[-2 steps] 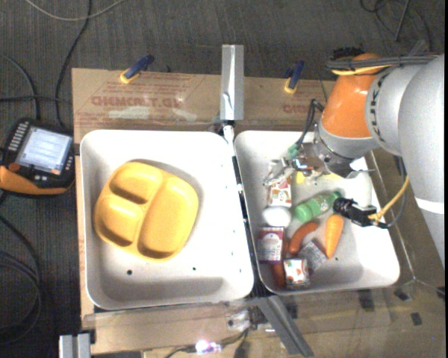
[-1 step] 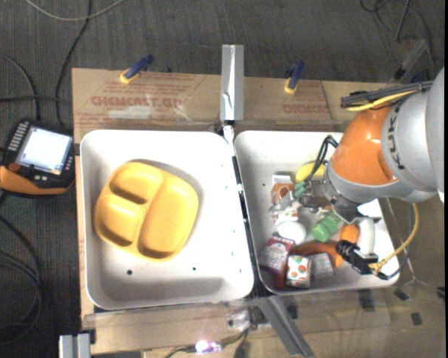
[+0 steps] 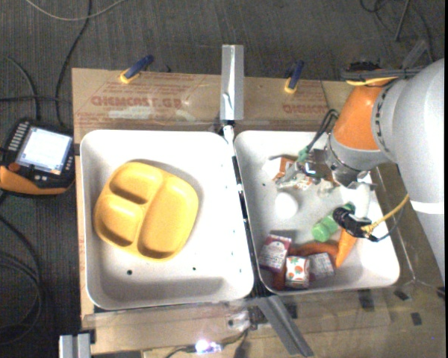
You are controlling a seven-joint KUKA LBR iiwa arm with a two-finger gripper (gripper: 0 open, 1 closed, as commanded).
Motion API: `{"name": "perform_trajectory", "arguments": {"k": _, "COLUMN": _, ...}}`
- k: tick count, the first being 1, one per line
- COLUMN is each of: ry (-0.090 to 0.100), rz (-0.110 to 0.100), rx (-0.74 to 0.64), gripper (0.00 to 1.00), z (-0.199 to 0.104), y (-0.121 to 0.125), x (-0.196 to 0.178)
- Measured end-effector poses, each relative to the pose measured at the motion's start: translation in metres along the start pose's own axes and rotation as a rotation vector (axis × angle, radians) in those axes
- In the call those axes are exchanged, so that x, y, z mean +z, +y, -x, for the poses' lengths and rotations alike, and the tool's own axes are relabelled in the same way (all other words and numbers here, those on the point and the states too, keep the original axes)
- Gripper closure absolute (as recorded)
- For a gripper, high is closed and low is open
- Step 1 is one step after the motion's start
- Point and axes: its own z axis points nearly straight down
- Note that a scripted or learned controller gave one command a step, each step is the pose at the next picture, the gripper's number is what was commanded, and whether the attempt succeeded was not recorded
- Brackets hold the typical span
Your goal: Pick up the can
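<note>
Fingers of the gripper (image 3: 299, 170): whether apart or together cannot be told, as they are lost in dark clutter.

Gripper: low over the upper left part of the right bin (image 3: 388, 271), just beside a small brown and white item (image 3: 284, 165) too blurred to identify.

Can (image 3: 325, 228): green, lying on its side on the floor of the right bin, toward the right wall, apart from the gripper and nearer the front. An orange carrot (image 3: 345, 248) is touching or just beside it.

Three small cartons (image 3: 297, 270): clustered along the front wall of the right bin.

White round object (image 3: 285, 204): between the gripper and the cartons.

Left bin (image 3: 97, 289): occupied by a yellow divided tray (image 3: 145, 209).

Handheld pendant (image 3: 33, 156): placed left of the bench.
</note>
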Motion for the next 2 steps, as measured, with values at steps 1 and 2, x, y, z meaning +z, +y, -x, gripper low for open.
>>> {"name": "perform_trajectory", "arguments": {"k": 1, "ry": 0.0, "rz": 0.0, "rx": 0.0, "gripper": 0.0, "z": 0.0001, "y": -0.0001, "x": 0.0001}}
{"name": "perform_trajectory", "arguments": {"k": 2, "ry": -0.002, "rz": -0.001, "rx": -0.001, "gripper": 1.0, "z": 0.001, "y": -0.0001, "x": -0.0092}}
